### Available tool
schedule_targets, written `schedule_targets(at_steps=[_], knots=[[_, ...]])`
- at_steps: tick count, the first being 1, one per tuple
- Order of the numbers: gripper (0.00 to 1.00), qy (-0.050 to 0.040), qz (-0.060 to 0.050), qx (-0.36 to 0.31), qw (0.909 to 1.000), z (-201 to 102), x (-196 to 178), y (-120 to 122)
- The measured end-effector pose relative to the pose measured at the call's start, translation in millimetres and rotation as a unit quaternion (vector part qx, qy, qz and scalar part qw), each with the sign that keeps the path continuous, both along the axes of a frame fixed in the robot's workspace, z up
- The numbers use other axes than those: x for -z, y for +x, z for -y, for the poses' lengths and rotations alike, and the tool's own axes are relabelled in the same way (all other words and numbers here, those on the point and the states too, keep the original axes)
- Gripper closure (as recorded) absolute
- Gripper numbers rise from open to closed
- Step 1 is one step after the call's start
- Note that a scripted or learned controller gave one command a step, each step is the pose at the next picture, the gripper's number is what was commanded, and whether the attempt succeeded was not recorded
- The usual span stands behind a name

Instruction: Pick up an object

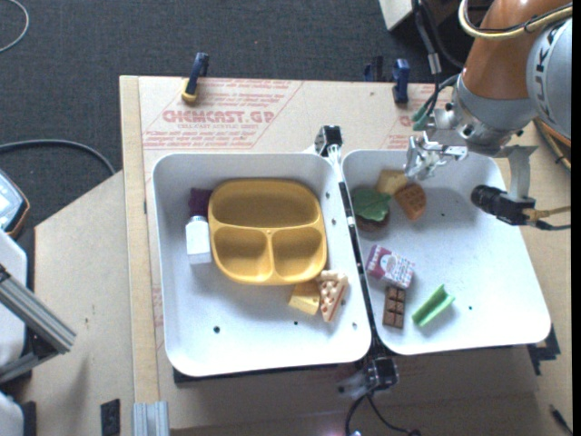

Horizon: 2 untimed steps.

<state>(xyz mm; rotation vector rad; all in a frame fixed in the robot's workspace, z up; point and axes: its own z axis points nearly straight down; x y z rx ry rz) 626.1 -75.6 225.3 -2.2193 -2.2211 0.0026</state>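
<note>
1. Two white bins were seen side by side on the bench, the left bin (172,334) and the right bin (517,280).
2. Near the right bin's front edge, a green block (432,306), a chocolate bar (393,307) and a pink carton (389,267) were found.
3. Toward the left bin's front edge, a waffle slice (331,295) and a cheese wedge (304,302) were noted, beside a yellow divided plate (267,230).
4. At the right bin's far-left corner, a green leafy piece (371,205) and an orange biscuit (410,200) were seen.
5. Just above the biscuit, the gripper (422,162) was held slightly parted, with nothing gripped.
</note>
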Motion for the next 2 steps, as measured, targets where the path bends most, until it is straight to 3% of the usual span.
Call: schedule_targets(at_steps=[1, 2], knots=[[1.0, -0.0001, 0.0, 0.001, 1.0, 3.3, -2.1, -8.3], [1.0, -0.0012, 0.003, 0.001, 1.0, 17.6, -6.3, 3.5]])
